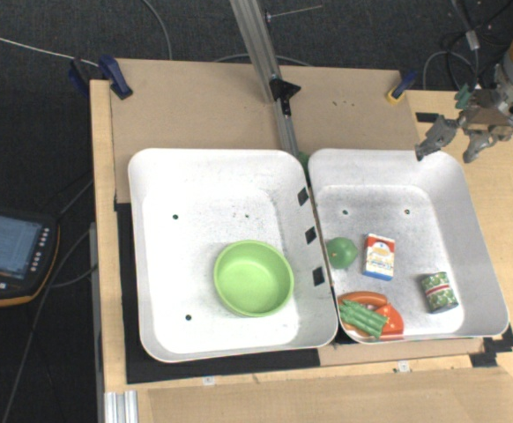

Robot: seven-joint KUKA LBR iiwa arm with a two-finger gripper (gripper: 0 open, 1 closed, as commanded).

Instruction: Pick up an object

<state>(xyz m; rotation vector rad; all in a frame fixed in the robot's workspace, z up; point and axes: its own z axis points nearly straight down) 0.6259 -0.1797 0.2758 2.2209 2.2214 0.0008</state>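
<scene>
With its jaws apart and empty, the gripper (455,142) hangs above the right bin's (446,181) far corner, well apart from the small box (379,257), green ball (342,252) and can (438,291), so a descent here risks closing on nothing.

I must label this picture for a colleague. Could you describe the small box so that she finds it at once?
Look in the right bin. Near its front, between the green ball and the green can, stands the small box. It alone is rectangular, red and white.
</scene>
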